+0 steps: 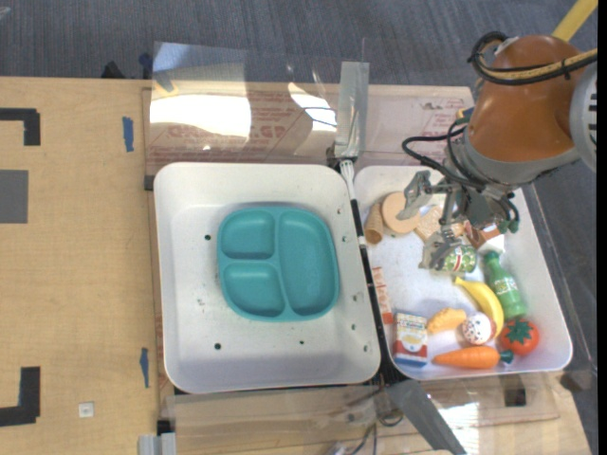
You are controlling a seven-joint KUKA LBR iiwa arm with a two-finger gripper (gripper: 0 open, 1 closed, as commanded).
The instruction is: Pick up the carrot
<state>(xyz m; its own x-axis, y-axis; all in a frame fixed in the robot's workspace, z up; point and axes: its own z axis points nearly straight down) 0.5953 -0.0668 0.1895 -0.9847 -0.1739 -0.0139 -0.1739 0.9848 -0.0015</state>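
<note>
The carrot (467, 356) is orange and lies flat near the front edge of the right bin (553, 292), pointing left. A white ball (477, 328) sits just behind it and a red tomato (520, 336) to its right. My gripper (432, 221) hangs over the back half of that bin, well behind the carrot and not touching it. It stands open, with nothing held between its fingers. Under it lie a tan round piece (400, 211) and a small can (455, 259).
A banana (484, 300), a green bottle (503, 287), an orange-yellow piece (446, 320) and a small carton (410, 336) crowd the carrot's surroundings. The left bin (180, 282) holds a teal divided plate (280, 262). A tan cylinder (373, 224) lies by the bins' shared wall.
</note>
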